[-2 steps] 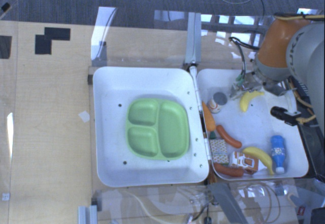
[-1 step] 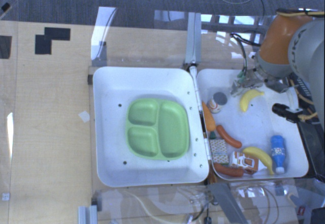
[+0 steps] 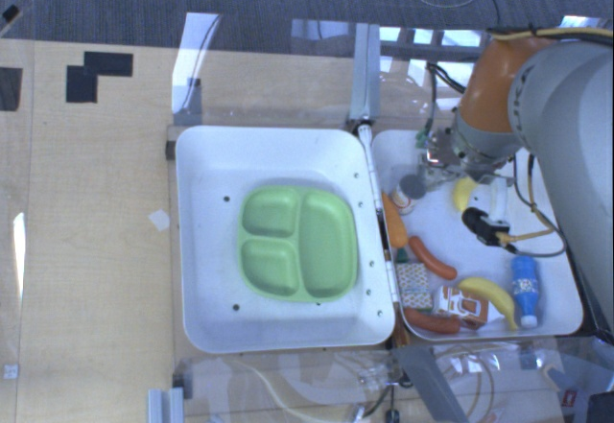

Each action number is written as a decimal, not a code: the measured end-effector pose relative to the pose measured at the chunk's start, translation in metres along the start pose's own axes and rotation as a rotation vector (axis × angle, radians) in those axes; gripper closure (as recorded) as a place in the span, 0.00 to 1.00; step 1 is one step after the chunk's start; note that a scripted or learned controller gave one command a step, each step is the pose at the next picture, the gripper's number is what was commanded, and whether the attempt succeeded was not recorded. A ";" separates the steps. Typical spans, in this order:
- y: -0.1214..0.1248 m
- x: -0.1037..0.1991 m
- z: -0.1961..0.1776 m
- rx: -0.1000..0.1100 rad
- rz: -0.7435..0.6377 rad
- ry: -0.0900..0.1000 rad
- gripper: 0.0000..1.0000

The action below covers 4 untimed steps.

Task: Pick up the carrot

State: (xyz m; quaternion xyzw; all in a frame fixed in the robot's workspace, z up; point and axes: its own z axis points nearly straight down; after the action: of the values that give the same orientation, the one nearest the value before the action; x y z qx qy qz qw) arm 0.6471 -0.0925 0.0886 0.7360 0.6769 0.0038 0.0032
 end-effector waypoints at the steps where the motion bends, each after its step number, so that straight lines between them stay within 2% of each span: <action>1: 0.002 0.002 -0.012 -0.006 -0.004 0.000 1.00; 2: -0.016 -0.017 -0.001 0.000 0.074 0.001 1.00; 4: -0.012 -0.014 -0.024 -0.011 0.067 0.003 1.00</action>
State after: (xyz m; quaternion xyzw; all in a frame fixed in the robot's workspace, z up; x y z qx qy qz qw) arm 0.6334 -0.1053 0.1125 0.7584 0.6517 0.0089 0.0061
